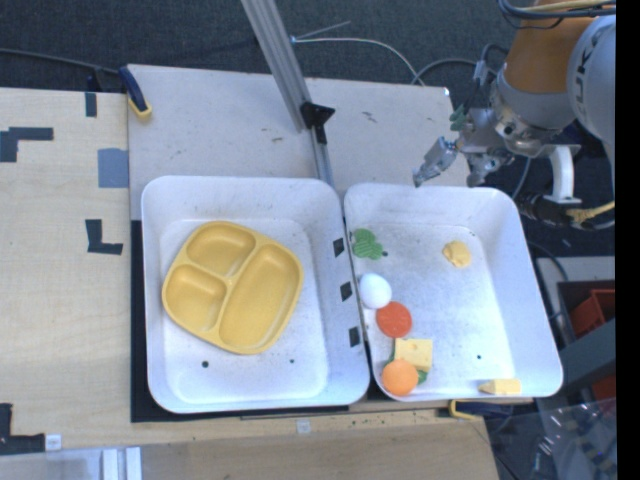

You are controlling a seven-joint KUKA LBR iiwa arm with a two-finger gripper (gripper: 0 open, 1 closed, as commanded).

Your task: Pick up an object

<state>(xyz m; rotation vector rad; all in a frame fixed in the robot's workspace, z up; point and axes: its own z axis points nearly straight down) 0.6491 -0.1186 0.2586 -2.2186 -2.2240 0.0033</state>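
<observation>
A yellow divided plate [233, 285] lies in the left bin [160, 208], out of my business. The right bin [520, 238] gathers my candidates along its left wall: a white egg [375, 290] and a red disc [394, 319]. My gripper [455, 163] hangs upper right above the rim, jaws spread, empty.

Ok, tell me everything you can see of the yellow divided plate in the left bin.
The yellow plate looks like smooth moulded plastic, rounded at the corners, with three compartments: two smaller ones toward its upper left and one long one along its lower right. It lies flat and face up on the floor of the left bin, turned at a slant to the bin's walls. Nothing lies in it, and it touches no other object.
</observation>
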